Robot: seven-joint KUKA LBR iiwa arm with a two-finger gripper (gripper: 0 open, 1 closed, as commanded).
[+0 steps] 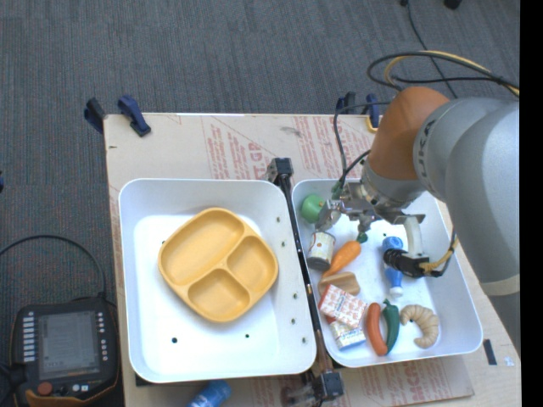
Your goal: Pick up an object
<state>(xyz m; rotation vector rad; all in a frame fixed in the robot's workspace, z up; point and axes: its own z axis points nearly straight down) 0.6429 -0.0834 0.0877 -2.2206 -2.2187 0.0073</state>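
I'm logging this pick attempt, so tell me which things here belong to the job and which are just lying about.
Job:
hand
right bin
carrot
green ball
small can
blue tube
croissant

Lying about:
yellow divided plate
left bin
pendant
blue clamps

Yellow divided plate (pixel 219 264), orange carrot (pixel 343 257), green ball (pixel 312 206), red-and-white checked packet (pixel 342 305) (both bins (pixel 136 329) white)
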